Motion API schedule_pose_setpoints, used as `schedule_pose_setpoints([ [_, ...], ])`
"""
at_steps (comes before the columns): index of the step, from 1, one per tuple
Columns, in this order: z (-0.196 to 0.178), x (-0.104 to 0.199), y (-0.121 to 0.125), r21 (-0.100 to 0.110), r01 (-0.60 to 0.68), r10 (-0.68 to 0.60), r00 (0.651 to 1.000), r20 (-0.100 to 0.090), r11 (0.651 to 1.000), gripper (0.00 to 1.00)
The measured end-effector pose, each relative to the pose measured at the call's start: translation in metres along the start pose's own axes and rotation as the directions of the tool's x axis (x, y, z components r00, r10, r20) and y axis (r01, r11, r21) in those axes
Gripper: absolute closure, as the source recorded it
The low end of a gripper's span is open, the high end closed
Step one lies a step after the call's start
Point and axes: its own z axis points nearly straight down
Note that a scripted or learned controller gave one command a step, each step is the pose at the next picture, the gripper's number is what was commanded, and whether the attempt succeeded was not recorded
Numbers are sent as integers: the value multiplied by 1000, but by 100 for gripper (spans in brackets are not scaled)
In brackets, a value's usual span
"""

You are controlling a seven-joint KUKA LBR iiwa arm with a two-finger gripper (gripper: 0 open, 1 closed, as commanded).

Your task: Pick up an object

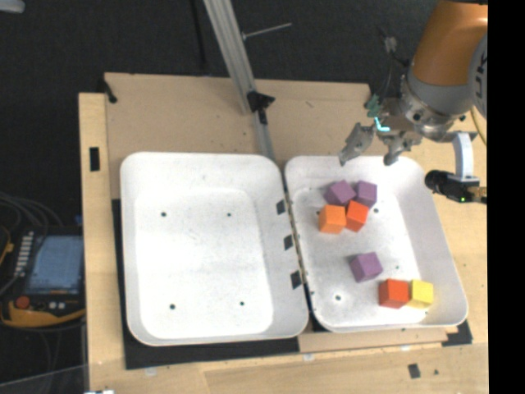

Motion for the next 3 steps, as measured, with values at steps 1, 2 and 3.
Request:
schedule_pose_setpoints([
  [1,-3,0,1,-5,1,-1,1000,1,1000,0],
  [2,40,1,4,0,-2,2,1000,3,1000,0],
  [3,82,2,7,-2,-3,3,1000,3,1000,0],
])
